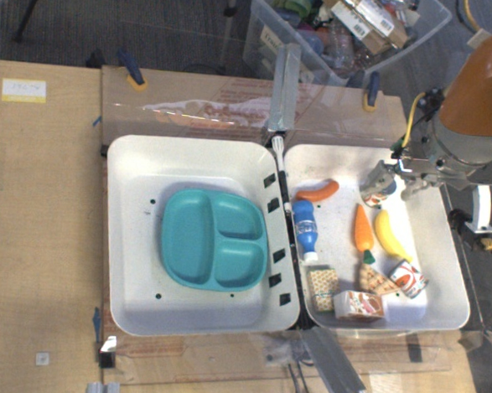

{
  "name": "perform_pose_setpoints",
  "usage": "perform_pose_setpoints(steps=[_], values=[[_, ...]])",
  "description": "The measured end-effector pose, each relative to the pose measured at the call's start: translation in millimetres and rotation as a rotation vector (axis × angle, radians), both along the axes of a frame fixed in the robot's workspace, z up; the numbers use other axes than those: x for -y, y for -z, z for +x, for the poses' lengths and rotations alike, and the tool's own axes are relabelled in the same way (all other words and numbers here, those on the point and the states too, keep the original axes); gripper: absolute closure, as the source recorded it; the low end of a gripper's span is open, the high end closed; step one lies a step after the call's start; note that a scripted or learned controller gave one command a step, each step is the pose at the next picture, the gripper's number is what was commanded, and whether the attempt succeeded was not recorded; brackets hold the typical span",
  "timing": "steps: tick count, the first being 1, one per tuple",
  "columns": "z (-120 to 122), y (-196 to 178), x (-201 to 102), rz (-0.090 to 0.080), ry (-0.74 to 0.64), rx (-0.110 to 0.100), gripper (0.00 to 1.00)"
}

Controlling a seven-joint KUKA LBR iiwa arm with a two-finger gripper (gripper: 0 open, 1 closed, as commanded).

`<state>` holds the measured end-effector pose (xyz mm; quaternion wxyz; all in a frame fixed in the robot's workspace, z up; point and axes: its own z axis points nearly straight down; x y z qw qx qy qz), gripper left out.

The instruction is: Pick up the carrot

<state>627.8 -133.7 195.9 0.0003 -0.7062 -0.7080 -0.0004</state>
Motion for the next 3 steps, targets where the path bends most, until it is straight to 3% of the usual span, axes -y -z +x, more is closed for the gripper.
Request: perform_pose_setpoints(steps=[1,2,3], values=[[4.1,104.5,5.0,-0.004,-0.055,0.014,0.00],[5.4,92.4,6.6,-0.006,-0.052,0.019,1.00],[-12.3,-58.0,-49.8,-0.002,-0.364,0.005,1.00]])
